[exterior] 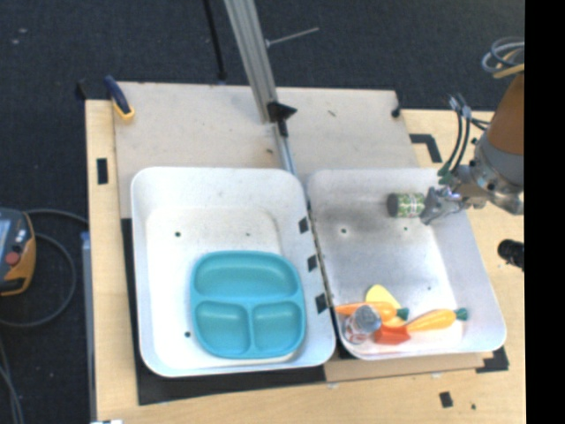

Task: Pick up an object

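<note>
A small green and white can (405, 205) lies on its side near the back of the right bin (380, 254). My gripper (436, 207) sits just right of it at the bin's back right, close to the can's end. A pile of toy food lies in the right bin's front corner: a yellow piece (381, 298), an orange carrot (432, 320), a red piece (394, 332) and a clear round item (361, 323). Nothing shows between the fingers.
The left bin (177, 210) holds a blue sectioned tray (249, 304) at its front. A grey aluminium post (252, 47) rises behind the bins. A blue and yellow clamp (118, 97) sits at the bench's back left corner.
</note>
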Robot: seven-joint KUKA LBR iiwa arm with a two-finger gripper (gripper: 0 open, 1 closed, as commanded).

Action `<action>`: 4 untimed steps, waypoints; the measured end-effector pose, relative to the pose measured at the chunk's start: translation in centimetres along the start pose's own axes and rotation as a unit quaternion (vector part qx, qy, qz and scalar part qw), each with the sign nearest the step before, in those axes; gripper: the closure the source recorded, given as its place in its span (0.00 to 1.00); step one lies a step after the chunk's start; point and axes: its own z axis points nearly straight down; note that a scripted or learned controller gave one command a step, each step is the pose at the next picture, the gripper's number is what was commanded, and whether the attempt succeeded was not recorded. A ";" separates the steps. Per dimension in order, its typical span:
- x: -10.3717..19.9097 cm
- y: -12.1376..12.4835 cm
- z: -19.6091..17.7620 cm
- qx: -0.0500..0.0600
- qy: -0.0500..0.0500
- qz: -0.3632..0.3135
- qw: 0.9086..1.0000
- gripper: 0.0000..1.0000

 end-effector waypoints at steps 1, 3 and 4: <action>5.4 -0.1 0.6 0.003 0.001 -0.001 1.000 1.00; 16.5 1.1 -1.5 0.002 0.002 -0.003 1.000 1.00; 21.6 2.6 -1.4 0.003 0.002 -0.003 1.000 1.00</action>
